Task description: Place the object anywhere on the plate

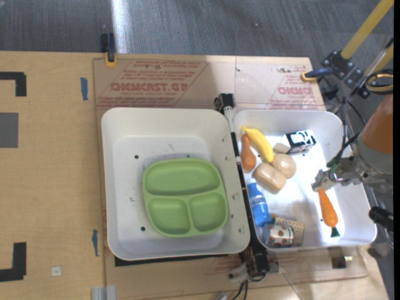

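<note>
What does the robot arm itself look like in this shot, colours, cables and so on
At the right edge, the arm shows a rounded orange band above a grey section. Below it, the gripper is a small block of grey and dark metal parts. Thin dark cables loop beside the arm. No markings are legible on it.

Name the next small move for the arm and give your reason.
Probably lower the claw onto the carrot and try a grasp. The carrot lies on the right bin's floor just below the claw, and the green plate in the left bin carries no object yet.
</note>
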{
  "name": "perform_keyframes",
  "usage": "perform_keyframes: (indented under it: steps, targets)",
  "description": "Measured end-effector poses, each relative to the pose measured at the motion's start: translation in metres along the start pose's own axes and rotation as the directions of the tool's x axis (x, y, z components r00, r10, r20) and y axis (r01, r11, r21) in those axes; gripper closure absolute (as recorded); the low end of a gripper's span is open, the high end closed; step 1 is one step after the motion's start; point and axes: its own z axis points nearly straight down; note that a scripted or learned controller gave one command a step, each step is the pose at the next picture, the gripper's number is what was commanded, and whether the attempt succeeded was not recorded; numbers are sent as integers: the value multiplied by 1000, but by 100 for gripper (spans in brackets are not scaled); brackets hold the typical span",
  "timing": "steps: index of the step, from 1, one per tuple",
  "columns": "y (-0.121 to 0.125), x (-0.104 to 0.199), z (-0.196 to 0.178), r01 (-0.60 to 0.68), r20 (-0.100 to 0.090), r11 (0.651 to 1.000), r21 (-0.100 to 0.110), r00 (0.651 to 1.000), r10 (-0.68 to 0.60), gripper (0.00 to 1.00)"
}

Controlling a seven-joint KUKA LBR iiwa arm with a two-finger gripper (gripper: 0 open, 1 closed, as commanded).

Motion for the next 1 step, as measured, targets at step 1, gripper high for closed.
perform_keyframes:
  steps: [1]
  targets:
    - [86,40,-126,259,3,966,-6,966,-259,100]
